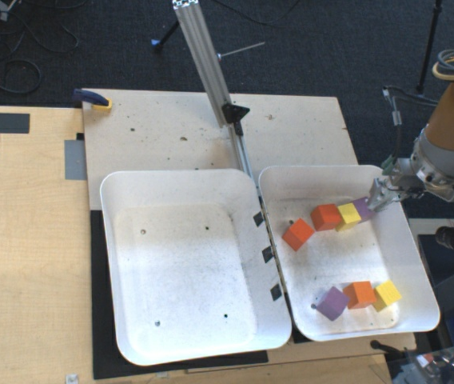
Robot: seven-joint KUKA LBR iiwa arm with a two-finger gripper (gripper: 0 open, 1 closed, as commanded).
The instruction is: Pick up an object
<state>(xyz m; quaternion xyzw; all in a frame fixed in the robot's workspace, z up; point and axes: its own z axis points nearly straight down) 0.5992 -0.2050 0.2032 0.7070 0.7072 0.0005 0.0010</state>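
**benchwatcher:** Looking at the right bin (419,250), I count seven blocks in two bunches. Upper bunch: an orange-red block (297,234) sitting slightly apart, then an orange block (325,216), a yellow block (348,216) and a purple block (364,210) in a touching diagonal row. Lower bunch near the front wall: a purple cube (332,303), an orange cube (360,294) and a yellow cube (387,295), also touching.

**gripfan:** Where's the gripper (381,198)?

**benchwatcher:** Reaching in from the right, tip low at the upper-right end of that row, right against the purple block. Honestly can't tell whether it's spread or closed, too small and blurry. Nothing looks lifted; every block sits on the bin floor.

**gripfan:** And the left bin (123,206)?

**benchwatcher:** Just dark specks on its floor.
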